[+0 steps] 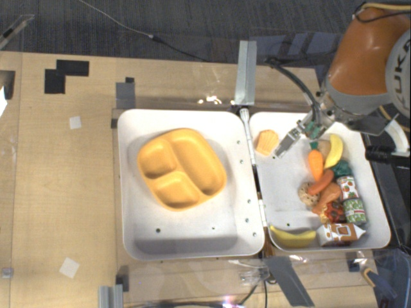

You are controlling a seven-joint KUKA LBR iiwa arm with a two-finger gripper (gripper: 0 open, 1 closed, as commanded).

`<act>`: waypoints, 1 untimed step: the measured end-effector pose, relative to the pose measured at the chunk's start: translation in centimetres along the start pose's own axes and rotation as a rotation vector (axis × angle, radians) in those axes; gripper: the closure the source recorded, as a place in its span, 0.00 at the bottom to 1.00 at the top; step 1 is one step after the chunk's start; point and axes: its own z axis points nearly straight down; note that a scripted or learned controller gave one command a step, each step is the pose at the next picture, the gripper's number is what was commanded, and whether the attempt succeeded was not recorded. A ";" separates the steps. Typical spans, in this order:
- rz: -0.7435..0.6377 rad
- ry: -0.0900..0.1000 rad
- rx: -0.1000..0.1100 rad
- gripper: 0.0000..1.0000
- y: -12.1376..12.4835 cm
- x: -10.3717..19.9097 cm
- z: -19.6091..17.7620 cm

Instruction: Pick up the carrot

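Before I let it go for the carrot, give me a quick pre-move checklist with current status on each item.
1. Carrot located in the right bin: ok.
2. Gripper above the right bin, left of the carrot and not yet over it: not ok.
3. Nothing between the fingers: ok.
4. Room around the carrot: not ok, a banana lies against its right side and toy food crowds below it.
5. Carrot top uncovered: ok.
6. Yellow divided plate in the left bin, clear of the path: ok.
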 end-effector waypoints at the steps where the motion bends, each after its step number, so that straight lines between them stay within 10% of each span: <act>1: 0.382 0.004 0.007 0.00 -4.2 -2.9 10.0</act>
